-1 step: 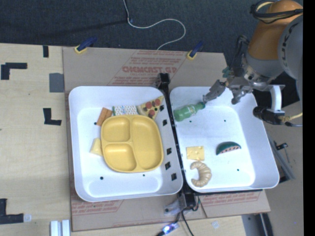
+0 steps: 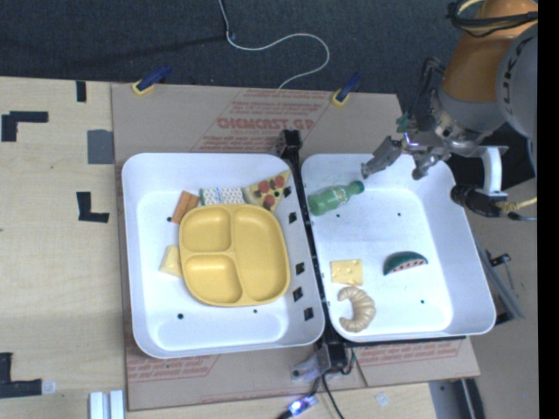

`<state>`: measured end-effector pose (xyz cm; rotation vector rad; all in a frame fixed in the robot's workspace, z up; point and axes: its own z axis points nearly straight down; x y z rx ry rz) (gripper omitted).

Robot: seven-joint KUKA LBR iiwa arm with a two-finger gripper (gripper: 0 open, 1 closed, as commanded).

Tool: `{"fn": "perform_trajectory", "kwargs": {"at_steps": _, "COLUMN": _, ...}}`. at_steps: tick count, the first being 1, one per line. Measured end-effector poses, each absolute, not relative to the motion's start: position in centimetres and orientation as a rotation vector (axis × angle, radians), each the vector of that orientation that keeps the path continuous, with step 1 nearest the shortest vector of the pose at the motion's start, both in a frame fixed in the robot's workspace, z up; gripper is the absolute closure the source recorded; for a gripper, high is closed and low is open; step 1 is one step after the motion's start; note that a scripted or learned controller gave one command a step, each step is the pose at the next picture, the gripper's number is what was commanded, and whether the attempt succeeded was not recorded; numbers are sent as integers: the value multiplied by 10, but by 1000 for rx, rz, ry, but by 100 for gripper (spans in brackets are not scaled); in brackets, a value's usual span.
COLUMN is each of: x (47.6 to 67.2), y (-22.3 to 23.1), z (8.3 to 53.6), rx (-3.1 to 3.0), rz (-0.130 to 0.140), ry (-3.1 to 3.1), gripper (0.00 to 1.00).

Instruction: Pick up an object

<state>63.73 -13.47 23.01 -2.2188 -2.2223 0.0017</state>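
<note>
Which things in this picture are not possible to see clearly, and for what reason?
- Items under the yellow plate in the left bin, camera view: the plate covers most of each.
- Gripper above the right bin: too small and blurred to judge its fingers.
- Arm: cut off by the top-right edge.

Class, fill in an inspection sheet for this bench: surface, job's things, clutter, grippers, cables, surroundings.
Surface: two white bins, left and right, on cardboard.
Job's things: right bin holds green bottle, cheese, croissant, watermelon slice.
Clutter: left bin holds yellow tray over smaller toy foods.
Grippers: gripper above right bin's far edge, jaws open, holding nothing.
Cables: white cable behind the bins.
Surroundings: dark floor.
</note>
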Motion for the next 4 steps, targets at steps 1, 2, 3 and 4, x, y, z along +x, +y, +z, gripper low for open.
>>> {"fn": "perform_trajectory", "kwargs": {"at_steps": 1, "x": 629, "y": -139, "z": 181, "rx": -2218, "rz": 8, "ry": -2219, "gripper": 0}}
{"fn": "perform_trajectory", "kwargs": {"at_steps": 2, "x": 620, "y": -132, "z": 127, "rx": -2216, "rz": 8, "ry": -2219, "gripper": 0}}
{"fn": "perform_trajectory", "kwargs": {"at_steps": 3, "x": 619, "y": -131, "z": 82, "rx": -2218, "rz": 5, "ry": -2224, "gripper": 0}}
{"fn": "perform_trajectory", "kwargs": {"at_steps": 4, "x": 620, "y": -130, "z": 95, "rx": -2218, "rz": 1, "ry": -2225, "gripper": 100}}
